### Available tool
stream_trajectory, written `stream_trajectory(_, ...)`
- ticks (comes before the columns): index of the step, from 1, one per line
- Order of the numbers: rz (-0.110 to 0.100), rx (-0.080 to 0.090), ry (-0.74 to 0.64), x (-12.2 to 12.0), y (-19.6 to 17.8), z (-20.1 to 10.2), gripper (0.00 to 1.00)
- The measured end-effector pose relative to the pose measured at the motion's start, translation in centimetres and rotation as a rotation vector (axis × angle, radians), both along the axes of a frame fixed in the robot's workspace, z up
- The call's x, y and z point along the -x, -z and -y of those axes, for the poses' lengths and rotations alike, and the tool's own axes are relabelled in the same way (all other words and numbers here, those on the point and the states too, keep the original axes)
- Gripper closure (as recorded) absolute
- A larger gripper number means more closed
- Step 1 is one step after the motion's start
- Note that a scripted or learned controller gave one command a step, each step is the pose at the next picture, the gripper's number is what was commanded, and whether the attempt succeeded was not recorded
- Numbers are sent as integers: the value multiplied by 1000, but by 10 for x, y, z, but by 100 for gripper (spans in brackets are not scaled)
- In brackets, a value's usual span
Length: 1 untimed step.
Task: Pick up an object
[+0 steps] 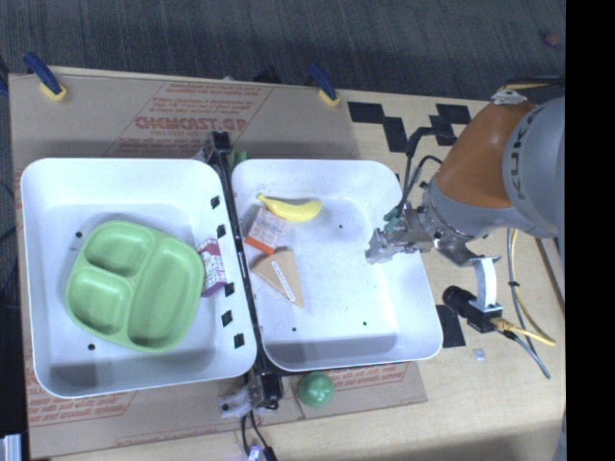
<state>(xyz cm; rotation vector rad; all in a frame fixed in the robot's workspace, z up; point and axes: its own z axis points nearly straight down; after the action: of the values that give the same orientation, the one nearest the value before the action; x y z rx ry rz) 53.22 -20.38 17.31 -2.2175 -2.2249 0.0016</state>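
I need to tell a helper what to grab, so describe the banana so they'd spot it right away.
Look in the right white bin, near its far wall towards the divider. The banana lies there on its side, just above a small packet and a tan wedge. It is the only curved, bright yellow thing there.

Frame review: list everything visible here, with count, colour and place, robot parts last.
bins: 2, white, side by side on the bench
divided plate: 1, green, left bin
packet: 1, purple and white, left bin beside the plate
banana: 1, yellow, right bin, far side
small packet: 1, orange and white, right bin
wedge: 1, tan, right bin
ball: 1, green, bench, near edge
clamps: 2, blue and yellow, far edge
arm: 1, grey and orange, right
gripper: 1, above right bin
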Motion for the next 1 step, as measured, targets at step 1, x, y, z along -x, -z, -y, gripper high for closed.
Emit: stream_trajectory(1,-2,-1,-2,52,-27,-24,100)
